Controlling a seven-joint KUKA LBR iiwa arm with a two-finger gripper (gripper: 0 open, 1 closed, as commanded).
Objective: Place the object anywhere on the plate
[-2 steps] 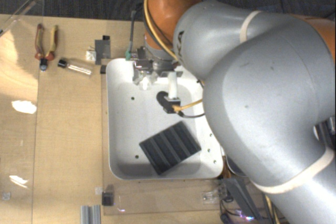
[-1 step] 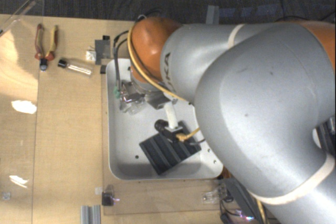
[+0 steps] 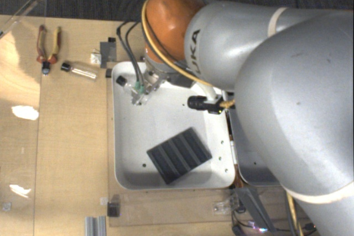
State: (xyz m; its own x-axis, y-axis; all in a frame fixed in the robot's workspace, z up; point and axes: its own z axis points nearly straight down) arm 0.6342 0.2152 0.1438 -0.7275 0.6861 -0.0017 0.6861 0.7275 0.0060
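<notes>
Lying nearest, at 6 o'clock in left bin (image 3: 124, 174): dark ridged plate (image 3: 178, 155), tilted. Hanging over bin's 11 o'clock corner: claw (image 3: 138, 92), above white floor; spread or pressed together, cannot tell. Task object: cannot tell where. Resting farther, on table (image 3: 66, 135) at 10 o'clock: pliers (image 3: 47, 47), small vial (image 3: 79, 69).

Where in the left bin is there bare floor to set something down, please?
The left bin has bare floor along its left wall, from the end effector down to the dark ribbed plate, and between that plate and the arm above it. The far right corner is crowded by the arm.
</notes>
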